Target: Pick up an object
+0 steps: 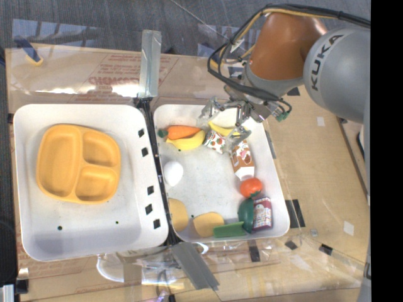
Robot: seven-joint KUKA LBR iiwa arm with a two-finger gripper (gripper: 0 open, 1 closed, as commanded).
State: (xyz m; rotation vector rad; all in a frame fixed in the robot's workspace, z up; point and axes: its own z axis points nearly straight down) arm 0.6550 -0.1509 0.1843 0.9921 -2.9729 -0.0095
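My gripper [238, 119] hangs low over the far right corner of the right bin [277, 187], under the orange wrist band. Directly beneath it lies a yellow piece [223, 128]; whether the gripper touches it I cannot tell. Close by are an orange carrot [182, 131], a yellow banana [189, 143], a white carton with red spots [216, 143] and a small brown bottle with a white label [242, 158]. Further toward the front lie a red tomato [250, 186], a red can [262, 212], a green item [245, 212] and a white egg [172, 172].
The left bin [38, 231] holds a yellow divided plate [78, 163]. Two tan bread-like pieces [208, 222] lie at the right bin's front edge beside a green bar [228, 229]. A taped divider [151, 162] runs between the bins. Cables loop off the wrist.
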